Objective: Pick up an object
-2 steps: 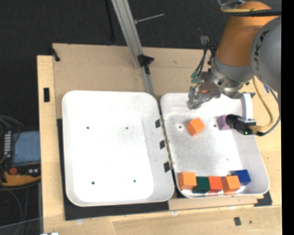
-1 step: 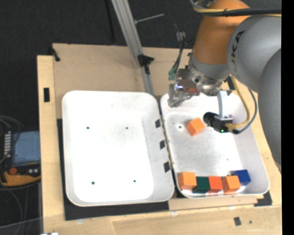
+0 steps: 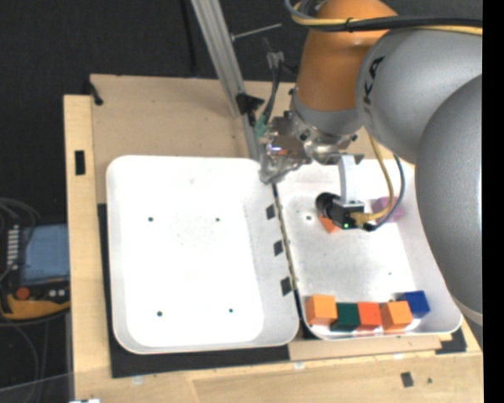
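Observation:
My gripper hangs over the back left corner of the right bin, close to the divider between the two bins. Nothing shows between its tips. A small orange piece lies in the right bin just right of the gripper, partly hidden under the wrist hardware. A purple object peeks out beside the arm further right. Along the right bin's front edge sit an orange block, a green block, a red-orange block, another orange block and a blue block.
The left bin lies beside the right one, its white floor bare. A slanted metal rail rises behind the bins toward the gripper. The grey arm covers the right bin's far right side. Cables and a blue box sit off the bench at left.

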You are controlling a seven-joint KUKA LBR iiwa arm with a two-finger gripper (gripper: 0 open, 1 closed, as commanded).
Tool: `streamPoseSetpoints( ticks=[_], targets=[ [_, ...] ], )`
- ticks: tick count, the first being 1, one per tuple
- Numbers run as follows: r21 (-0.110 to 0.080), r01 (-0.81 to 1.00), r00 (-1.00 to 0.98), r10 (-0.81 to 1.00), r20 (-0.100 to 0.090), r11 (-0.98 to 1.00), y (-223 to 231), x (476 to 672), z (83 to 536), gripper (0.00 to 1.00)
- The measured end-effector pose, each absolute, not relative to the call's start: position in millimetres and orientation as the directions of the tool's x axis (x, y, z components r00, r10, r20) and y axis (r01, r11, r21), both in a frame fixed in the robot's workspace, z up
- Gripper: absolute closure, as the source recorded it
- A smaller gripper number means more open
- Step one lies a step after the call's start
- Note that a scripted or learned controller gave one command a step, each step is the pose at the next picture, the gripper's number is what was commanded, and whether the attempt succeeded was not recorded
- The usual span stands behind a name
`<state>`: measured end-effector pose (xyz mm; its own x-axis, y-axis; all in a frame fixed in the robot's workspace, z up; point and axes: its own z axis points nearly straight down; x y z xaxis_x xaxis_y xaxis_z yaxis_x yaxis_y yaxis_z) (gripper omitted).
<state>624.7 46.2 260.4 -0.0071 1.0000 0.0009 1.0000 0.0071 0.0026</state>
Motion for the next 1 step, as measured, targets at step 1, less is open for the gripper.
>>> streamPoseSetpoints(
  ticks=[1],
  targets=[
    [0.003,1.000,-0.008,1.000,0.001,0.008,99.1,625.6,256.8,1.00]
  ],
)
